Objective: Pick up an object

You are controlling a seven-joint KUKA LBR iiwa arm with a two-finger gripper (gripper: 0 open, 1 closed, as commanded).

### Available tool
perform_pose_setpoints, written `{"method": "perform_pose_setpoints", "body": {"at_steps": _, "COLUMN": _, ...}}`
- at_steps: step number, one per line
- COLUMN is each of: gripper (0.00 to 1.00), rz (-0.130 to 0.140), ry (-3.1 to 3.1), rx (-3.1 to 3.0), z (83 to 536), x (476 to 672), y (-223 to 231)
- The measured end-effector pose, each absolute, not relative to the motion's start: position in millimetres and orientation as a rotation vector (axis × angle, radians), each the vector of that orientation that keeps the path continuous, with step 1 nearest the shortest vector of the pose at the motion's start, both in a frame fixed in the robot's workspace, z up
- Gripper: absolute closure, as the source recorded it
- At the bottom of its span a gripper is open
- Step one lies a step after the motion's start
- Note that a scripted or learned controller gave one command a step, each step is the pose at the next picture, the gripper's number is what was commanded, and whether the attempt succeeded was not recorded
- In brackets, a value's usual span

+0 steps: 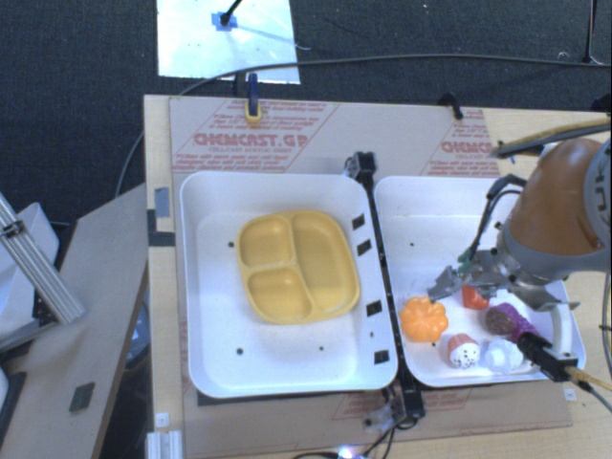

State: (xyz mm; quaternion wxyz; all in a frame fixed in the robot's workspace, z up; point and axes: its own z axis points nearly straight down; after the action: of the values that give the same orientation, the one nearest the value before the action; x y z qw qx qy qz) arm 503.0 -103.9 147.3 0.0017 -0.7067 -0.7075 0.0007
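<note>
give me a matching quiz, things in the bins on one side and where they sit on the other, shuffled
Things:
1. yellow tray
2. orange pumpkin
3. purple item
4. red piece

Places:
A. right bin, near the divider, left of the other small items
B. middle of the left bin
C. right bin, just under the end effector
D. right bin, near its right wall, below the arm

Pairs: 1-B, 2-A, 3-D, 4-C
</note>
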Motion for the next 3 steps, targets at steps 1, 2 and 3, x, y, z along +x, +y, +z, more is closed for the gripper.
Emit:
{"method": "perform_pose_setpoints", "body": {"at_steps": 1, "gripper": 0.00, "rz": -0.007, "ry": -2.226, "rx": -2.222, "z": 104.2, "x": 511.3, "y": -109.8}}
{"method": "perform_pose_setpoints", "body": {"at_steps": 2, "gripper": 1.00, "rz": -0.003, "ry": -2.224, "rx": -2.223, "z": 113.8, "x": 510.4, "y": -110.3}}
{"method": "perform_pose_setpoints", "body": {"at_steps": 3, "gripper": 1.00, "rz": -0.005, "ry": -2.230, "rx": -2.220, "z": 159.8, "x": 519.4, "y": -109.5}}
